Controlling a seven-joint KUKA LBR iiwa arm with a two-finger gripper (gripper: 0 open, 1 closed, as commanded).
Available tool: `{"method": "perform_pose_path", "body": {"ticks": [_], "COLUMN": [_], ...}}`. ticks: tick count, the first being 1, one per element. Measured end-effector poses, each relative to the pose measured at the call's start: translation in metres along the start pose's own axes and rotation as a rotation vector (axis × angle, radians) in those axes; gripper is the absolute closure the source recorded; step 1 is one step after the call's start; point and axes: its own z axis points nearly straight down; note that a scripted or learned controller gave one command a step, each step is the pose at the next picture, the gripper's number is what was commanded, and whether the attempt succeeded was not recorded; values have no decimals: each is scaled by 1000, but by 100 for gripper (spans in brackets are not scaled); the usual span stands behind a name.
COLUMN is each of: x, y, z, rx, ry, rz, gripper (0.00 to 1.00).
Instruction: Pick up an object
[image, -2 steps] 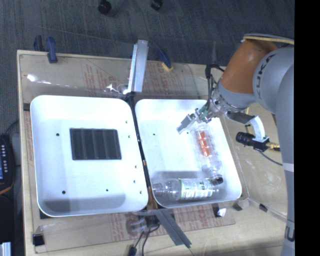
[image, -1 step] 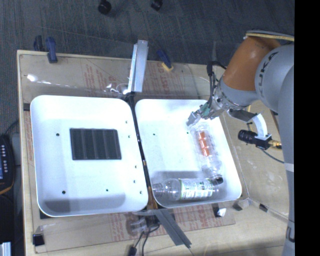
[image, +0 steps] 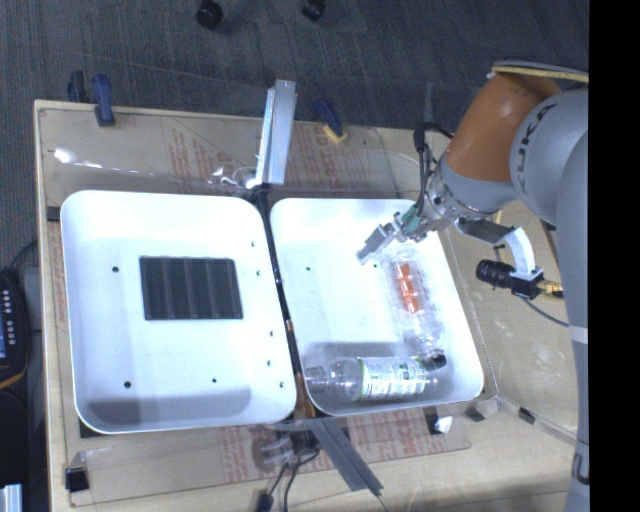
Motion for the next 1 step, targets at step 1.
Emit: {"method": "perform_pose_path", "body": {"ticks": [1], "x": [7], "y": [-20], "z": [26], "rx": [0], "ry": [1], "rz": [2], "gripper": [0]}}
